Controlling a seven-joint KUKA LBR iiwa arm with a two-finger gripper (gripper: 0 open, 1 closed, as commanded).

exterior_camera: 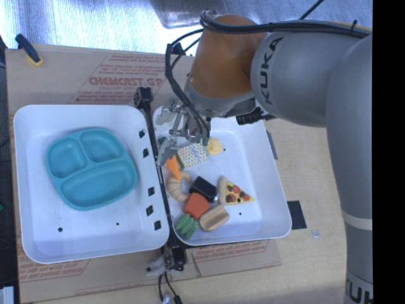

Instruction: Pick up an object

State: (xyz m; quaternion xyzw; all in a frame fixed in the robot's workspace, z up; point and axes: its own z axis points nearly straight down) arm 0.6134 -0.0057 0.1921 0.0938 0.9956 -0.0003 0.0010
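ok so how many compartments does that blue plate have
3. The blue plate in the left bin has two small compartments along its far side, left and right, and one large compartment on its near side.

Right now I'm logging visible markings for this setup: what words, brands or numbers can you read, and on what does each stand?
"KUKA": dark letters on the grey arm, reading along its casing.
"KU": start of the same brand, low on the arm by the bottom right.
"CHEMCAST GP": red print on the brown sheet under the bins.
Smaller red lines around it and along the sheet's lower edge: too blurred to read.
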